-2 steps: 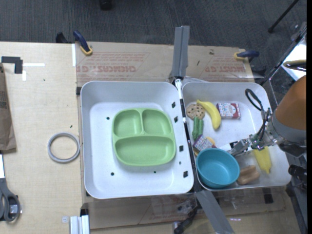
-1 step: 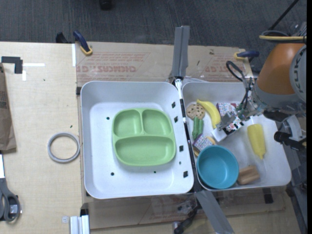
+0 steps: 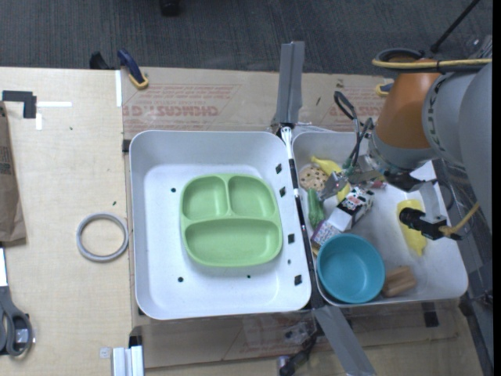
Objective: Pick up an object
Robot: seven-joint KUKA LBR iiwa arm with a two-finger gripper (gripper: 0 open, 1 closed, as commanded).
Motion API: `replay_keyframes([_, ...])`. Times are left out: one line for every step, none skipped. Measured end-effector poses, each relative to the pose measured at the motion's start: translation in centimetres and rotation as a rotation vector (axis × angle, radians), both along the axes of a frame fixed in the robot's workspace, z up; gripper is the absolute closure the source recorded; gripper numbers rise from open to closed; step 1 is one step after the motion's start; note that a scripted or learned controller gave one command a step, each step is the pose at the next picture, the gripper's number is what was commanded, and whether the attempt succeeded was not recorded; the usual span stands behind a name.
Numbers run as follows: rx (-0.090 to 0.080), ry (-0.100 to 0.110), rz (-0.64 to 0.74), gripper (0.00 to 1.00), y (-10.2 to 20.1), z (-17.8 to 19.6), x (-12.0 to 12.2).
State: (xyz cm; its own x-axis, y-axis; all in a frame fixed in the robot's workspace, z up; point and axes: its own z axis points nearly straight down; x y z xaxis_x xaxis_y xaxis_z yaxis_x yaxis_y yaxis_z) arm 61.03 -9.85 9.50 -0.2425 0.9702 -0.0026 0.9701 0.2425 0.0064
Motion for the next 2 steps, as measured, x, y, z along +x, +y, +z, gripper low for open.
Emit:
replay_keyframes([0.000,0.007,-0.145,0.00,1.6,9.6,-3.3])
replay_keyframes([-0.001,0.007,-0.069,0.00,-5.7,14.4,-3.9])
